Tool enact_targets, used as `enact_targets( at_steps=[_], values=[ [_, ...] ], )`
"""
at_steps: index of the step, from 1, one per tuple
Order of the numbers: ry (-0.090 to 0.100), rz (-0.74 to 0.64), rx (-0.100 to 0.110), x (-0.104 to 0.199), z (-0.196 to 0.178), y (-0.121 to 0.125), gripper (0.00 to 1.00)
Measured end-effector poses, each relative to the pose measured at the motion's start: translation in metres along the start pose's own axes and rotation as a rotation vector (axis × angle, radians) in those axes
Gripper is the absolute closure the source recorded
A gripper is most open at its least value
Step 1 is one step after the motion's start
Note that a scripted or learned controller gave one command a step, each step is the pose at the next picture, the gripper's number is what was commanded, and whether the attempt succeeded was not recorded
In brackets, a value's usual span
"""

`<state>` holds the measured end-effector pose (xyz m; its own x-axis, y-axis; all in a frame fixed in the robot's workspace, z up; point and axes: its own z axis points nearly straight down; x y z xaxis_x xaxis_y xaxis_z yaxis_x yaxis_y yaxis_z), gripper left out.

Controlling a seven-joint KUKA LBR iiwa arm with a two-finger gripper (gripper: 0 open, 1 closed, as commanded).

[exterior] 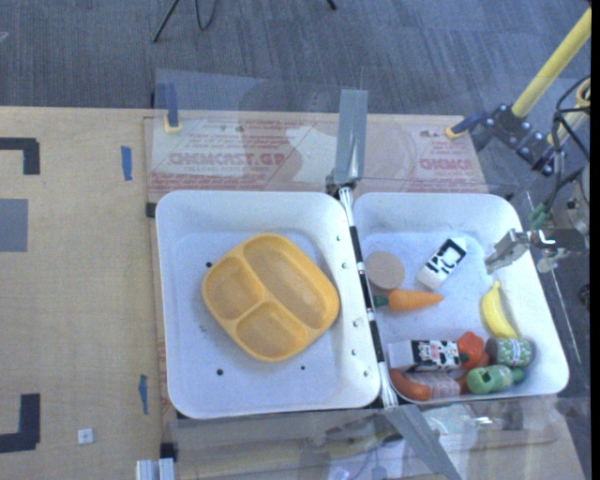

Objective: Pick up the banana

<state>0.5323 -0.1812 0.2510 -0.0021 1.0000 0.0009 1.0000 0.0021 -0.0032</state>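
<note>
Over the right bin's [553,309] right side, my gripper [511,249] sits just beyond the far tip of the banana [498,313]; whether it is parted or closed I cannot tell. Left of the banana lie a carrot [412,301] and a milk carton [433,353], while the left bin [178,281] holds a yellow divided plate [270,296].

From my seat I see a pale wooden benchtop [75,309] marked with black tape corners [26,155] and small blue tape strips [126,162]. Beyond it lies dark grey carpeted floor [394,47], where thin black legs [183,14], perhaps a tripod's, stand. Light is even and soft.
</note>
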Motion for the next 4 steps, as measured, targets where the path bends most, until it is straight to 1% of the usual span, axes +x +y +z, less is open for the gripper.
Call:
enact_targets(
  at_steps=[1,2,3,4],
  values=[
    [0.001,0.081,-0.005,-0.024,0.155,-0.036,0.00],
    [0.012,0.295,-0.003,-0.020,0.163,0.001,0.00],
    [0.004,0.296,-0.010,-0.022,0.153,0.002,1.00],
    [-0.002,0.201,-0.003,-0.027,0.081,0.024,1.00]
  ],
)
